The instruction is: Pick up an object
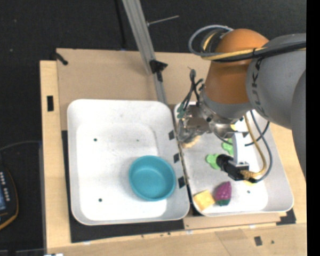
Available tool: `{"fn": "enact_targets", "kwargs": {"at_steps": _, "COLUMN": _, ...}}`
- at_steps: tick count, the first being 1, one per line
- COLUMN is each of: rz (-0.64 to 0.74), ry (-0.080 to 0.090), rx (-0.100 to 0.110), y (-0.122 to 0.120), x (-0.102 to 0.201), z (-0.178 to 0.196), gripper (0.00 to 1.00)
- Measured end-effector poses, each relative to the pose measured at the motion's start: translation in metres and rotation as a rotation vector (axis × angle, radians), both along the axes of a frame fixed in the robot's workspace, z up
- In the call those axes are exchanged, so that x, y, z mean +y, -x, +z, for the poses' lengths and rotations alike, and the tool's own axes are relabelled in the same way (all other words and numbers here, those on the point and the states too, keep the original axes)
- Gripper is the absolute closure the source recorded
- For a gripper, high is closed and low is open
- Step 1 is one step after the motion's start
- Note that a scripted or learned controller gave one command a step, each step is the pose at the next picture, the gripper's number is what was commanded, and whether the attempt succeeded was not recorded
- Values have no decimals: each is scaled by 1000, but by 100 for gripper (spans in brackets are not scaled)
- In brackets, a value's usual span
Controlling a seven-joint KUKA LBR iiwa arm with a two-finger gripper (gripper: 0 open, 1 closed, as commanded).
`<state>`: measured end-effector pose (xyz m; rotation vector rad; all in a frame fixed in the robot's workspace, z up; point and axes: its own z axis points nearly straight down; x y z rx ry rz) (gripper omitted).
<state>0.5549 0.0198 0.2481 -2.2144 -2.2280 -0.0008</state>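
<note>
My gripper (189,131) hangs low over the left edge of the right bin (274,199), close to the wall between the two bins. The wrist hides what lies right under it. A green object (212,159) lies just to the gripper's right in the right bin. A purple berry-like object (223,192) and a yellow block (204,200) rest side by side at that bin's front. A blue bowl (151,177) sits upright at the front right of the left bin (96,127).
A slanted metal pole (144,41) rises from behind the bins, ending near the divider. The grey arm with its orange band (240,63) covers the back of the right bin. The wooden bench (96,73) surrounds both bins.
</note>
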Motion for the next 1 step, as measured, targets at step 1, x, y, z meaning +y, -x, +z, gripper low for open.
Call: {"fn": "enact_targets", "kwargs": {"at_steps": 1, "rz": 3, "ry": -2, "rx": -1, "y": 13, "x": 50, "z": 9, "gripper": 100}}
